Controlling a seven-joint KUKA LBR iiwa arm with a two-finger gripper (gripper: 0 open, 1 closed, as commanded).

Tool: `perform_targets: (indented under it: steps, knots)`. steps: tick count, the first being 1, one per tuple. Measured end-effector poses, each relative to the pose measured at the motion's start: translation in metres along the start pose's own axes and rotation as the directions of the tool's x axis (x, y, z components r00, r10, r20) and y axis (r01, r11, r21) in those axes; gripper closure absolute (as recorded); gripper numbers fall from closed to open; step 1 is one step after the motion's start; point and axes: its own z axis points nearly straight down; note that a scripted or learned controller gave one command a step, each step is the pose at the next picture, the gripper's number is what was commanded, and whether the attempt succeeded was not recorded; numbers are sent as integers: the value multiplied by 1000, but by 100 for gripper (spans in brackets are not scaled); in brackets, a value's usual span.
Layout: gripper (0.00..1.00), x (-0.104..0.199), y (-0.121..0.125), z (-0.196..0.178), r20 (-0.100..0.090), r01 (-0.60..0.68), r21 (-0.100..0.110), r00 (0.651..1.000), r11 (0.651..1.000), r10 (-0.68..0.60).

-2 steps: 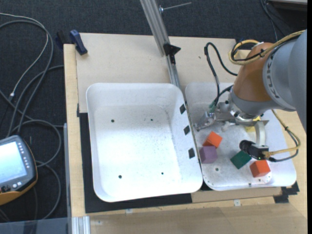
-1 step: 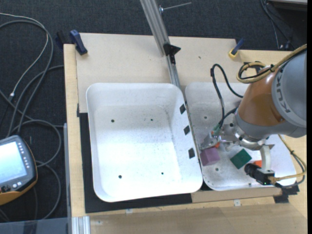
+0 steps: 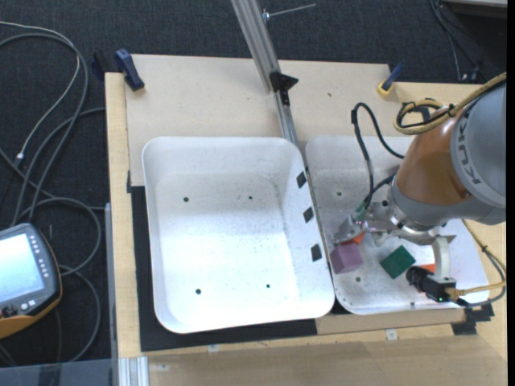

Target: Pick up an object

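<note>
You'll find the likeliest pick, a small purple cube [image 3: 348,257], in the right bin [image 3: 334,163], close to the wall it shares with the left bin [image 3: 217,215]. The cube has a matte, soft-looking face and slightly rounded edges. It sits just below the gripper [image 3: 355,231], which hangs over it; you cannot tell from this angle whether the gripper is wide or narrow, or whether it touches the cube. Just to the cube's right lies a dark green block [image 3: 397,261], flat-faced and turned at an angle, apart from the cube. The dark lettering on the arm [image 3: 455,163] is cut off, so you can't read it. The arm's shell is smooth grey with a glossy orange band. Both bins are shallow white plastic with rounded corners, and their floors are peppered with dark specks. They rest on a pale wooden bench [image 3: 201,95], and a ribbed metal pole [image 3: 251,30] crosses it at a slant.
</note>
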Motion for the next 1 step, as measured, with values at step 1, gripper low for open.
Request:
perform_targets:
  steps: [1]
  knots:
    - [100,1,1,-11,-1,1,-3,1000,1000,-1]
